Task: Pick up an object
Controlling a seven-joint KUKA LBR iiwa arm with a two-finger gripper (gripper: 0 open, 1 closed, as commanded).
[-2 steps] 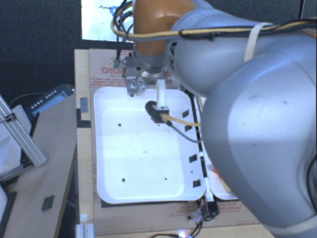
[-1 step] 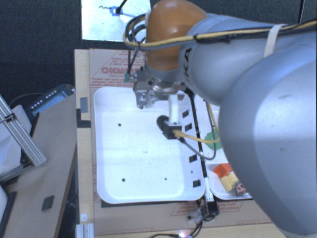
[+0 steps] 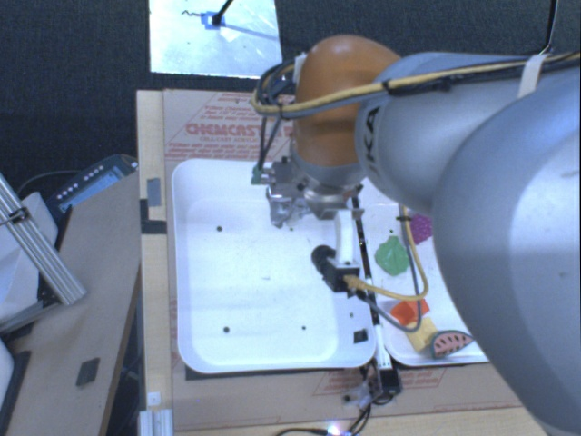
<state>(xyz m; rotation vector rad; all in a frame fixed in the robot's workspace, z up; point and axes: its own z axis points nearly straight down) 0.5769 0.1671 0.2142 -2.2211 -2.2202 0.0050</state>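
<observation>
Over smooth left bin (image 3: pixel 209 334), jaws (image 3: pixel 283 209), lumpy green toy (image 3: pixel 393 257) right.

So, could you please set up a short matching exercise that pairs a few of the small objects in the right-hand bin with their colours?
Things:
1. leafy soft piece
2. small block
3. watermelon-slice toy
4. small object at the arm's edge

Colours:
A. orange
B. purple
C. green
D. pinkish-red with dark seeds

Pairs: 1-C, 2-A, 3-D, 4-B
</observation>
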